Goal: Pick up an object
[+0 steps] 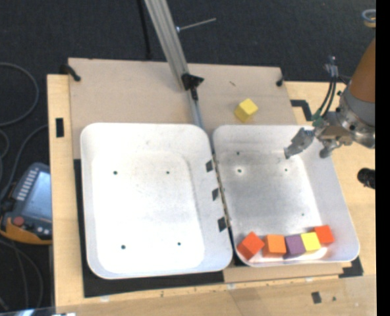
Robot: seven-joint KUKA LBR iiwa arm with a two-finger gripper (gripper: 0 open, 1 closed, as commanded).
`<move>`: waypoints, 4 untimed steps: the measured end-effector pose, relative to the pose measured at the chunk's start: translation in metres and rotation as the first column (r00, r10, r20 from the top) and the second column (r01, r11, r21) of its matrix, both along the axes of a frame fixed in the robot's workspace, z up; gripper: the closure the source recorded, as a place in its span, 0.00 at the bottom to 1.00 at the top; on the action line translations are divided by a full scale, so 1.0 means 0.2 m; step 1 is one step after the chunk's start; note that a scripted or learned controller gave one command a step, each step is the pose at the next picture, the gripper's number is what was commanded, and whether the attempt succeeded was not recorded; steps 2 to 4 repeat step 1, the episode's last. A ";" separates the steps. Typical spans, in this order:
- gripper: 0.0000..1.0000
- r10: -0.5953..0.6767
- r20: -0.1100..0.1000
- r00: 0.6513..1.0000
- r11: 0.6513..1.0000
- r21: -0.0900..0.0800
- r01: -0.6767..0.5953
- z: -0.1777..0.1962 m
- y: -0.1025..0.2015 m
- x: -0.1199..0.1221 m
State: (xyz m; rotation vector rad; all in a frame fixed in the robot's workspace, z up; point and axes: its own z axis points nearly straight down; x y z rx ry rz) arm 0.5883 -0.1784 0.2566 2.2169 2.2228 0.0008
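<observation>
Several small blocks lie in a row along the front edge of the right bin (267, 189): a red-orange block (251, 244), an orange block (275, 243), a purple block (294, 245), a yellow block (311, 242) and another red-orange block (323, 234). One more yellow block (246, 109) sits on the bench behind the bins. My gripper (310, 147) hangs over the right bin's far right corner, well away from the row. Its fingers stand apart, open, with nothing between them.
The left bin (149, 196) lies beside the right one. A slanted metal rail (168, 35) rises from the bench behind the bins. Cables and a hand-held controller (30, 203) lie on the floor to the left.
</observation>
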 end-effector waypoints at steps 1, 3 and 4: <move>0.00 0.004 -0.004 1.000 1.000 0.002 -0.004 -0.05 0.27 -0.31; 0.00 0.004 -0.004 1.000 1.000 0.002 -0.004 -0.05 0.27 -0.31; 0.00 0.004 -0.004 1.000 1.000 0.002 -0.004 -0.05 0.27 -0.31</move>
